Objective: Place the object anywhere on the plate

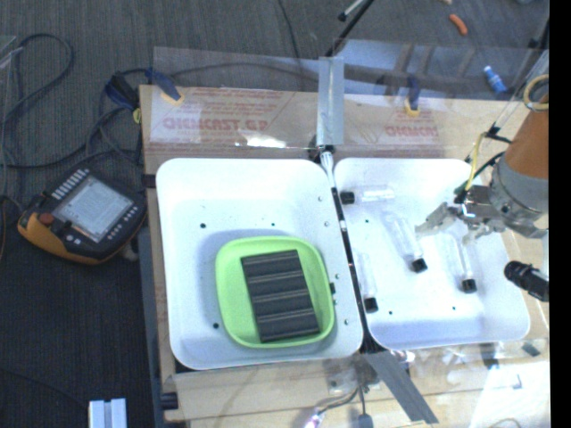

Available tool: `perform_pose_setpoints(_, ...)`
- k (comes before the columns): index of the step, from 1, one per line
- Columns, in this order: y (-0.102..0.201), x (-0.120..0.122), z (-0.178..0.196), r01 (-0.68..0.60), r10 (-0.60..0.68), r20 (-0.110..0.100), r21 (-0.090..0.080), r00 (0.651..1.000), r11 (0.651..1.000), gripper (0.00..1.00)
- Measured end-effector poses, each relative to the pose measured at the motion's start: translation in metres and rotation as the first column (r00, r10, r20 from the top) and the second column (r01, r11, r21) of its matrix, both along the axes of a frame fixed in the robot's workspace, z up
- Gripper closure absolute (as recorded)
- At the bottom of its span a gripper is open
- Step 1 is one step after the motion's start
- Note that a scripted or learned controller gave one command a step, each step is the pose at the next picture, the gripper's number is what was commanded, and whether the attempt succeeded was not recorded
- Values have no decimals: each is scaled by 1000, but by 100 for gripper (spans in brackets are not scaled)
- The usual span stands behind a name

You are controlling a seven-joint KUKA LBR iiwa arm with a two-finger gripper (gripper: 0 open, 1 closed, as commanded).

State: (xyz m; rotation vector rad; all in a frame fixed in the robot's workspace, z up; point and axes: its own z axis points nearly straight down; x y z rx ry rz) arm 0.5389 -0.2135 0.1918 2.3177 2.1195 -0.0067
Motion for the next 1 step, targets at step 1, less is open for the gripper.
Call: perform_pose_setpoints(1, 40, 5, 174, -72, 72, 2, 0, 997, 997, 0)
